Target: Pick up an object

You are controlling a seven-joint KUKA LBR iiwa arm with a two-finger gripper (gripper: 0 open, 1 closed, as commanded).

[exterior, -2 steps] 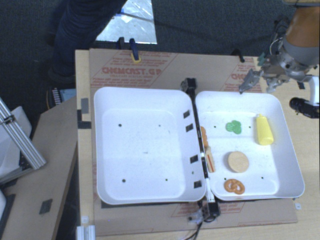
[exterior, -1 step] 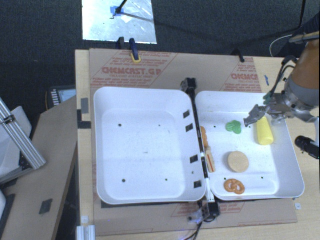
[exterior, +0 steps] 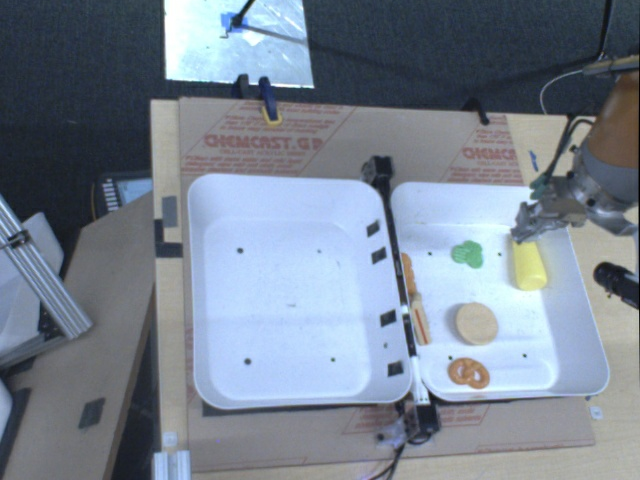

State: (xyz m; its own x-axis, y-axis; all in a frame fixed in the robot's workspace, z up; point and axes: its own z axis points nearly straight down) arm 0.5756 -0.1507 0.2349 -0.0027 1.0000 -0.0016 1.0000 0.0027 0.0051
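Note:
The right bin (exterior: 580,368) holds a yellow block (exterior: 528,266), a green broccoli-like piece (exterior: 466,255), a round tan disc (exterior: 476,323), a brown pretzel (exterior: 468,373) and an orange strip (exterior: 414,308) lying along the left wall. My gripper (exterior: 530,224) hangs over the bin's upper right part, just above the top end of the yellow block. Nothing is visibly lifted off the bin floor.
The left bin (exterior: 205,268) sits beside the right one, with a black divider clip (exterior: 379,169) at the top of the shared wall. Cardboard (exterior: 270,138) lies under both bins. A shiny plate (exterior: 238,26) lies farther back.

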